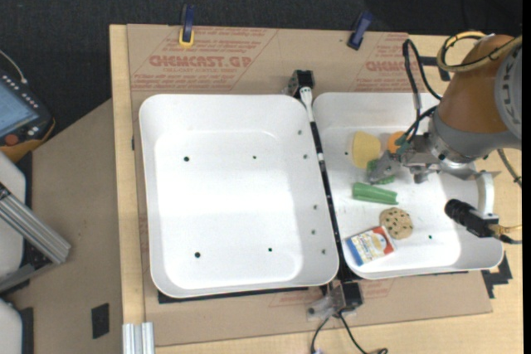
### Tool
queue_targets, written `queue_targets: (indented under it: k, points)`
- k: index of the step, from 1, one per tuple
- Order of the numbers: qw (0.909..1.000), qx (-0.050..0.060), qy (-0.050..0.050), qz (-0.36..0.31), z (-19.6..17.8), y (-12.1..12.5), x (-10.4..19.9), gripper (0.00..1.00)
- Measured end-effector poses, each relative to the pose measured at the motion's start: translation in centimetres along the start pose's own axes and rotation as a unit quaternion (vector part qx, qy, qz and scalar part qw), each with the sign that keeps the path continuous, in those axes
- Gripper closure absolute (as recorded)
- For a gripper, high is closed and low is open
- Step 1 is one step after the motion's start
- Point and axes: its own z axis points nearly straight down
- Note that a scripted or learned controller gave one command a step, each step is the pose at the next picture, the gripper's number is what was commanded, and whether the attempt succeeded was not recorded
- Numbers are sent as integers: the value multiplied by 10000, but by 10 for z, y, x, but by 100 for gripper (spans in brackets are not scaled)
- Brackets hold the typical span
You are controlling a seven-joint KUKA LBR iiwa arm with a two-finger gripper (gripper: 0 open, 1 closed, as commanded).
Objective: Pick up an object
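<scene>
You are looking down on a brown cardboard sheet [249,54] printed with red lettering, held at its far edge by two blue clamps [187,22]. To the left, a device with a blue screen [12,108] and a metal rail [33,224].

We see a robotics lab. Two white bins [224,186] sit clamped to a cardboard-topped bench [249,54]. Cables [419,70] trail beside the arm [477,108].

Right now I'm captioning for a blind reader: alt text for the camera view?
A grey and orange robot arm lowers its claw into the right white bin, among a yellow piece, green stick, cookie and small carton. The left bin sits beside it.
</scene>
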Motion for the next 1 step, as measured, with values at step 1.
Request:
queue_targets:
  k: [1]
  points:
    - [10000, -39, -8, -17, 23, -32, 55, 0]
